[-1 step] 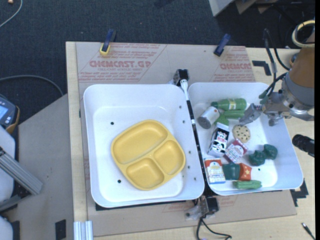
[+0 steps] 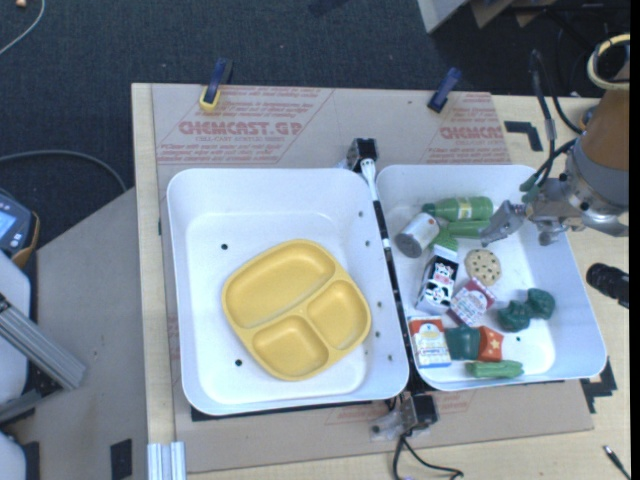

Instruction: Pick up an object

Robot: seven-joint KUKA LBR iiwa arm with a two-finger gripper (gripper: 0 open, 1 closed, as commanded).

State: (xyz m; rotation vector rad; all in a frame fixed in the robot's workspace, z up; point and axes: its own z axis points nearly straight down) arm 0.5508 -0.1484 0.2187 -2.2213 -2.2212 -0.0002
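**Arm over right bin: visible and obscured items**

The bench (image 2: 300,118) carries two shallow white bins side by side. The left bin (image 2: 200,208) holds one item, a yellow divided plate (image 2: 295,308) with three compartments, lying flat near the bin's centre.

The right bin (image 2: 575,298) holds the loose objects. At the upper centre lies a green bottle (image 2: 460,209) on its side. Just left of it lies a grey cylinder (image 2: 415,236), tilted. Below these sit a round cookie (image 2: 483,265) and a black-and-white carton (image 2: 438,282); its print is too small to read. A red-and-white packet (image 2: 468,304) lies just beside the carton. A dark green lump (image 2: 527,310) sits towards the right wall; its shape is unclear. Along the near edge are an orange-and-white box (image 2: 428,343), a dark green block (image 2: 463,344), a small red item (image 2: 490,343) and a green pod-shaped item (image 2: 494,369). These four touch or overlap, and their boundaries are hard to separate.

The arm enters from the right and is cut off by the frame edge. The gripper (image 2: 505,220) hangs over the upper right part of the right bin, just beside the green bottle's cap end. One grey finger (image 2: 500,225) is visible, slanting down to the left. The second finger cannot be distinguished, so whether the fingers are parted or closed cannot be told. No object is seen between them.
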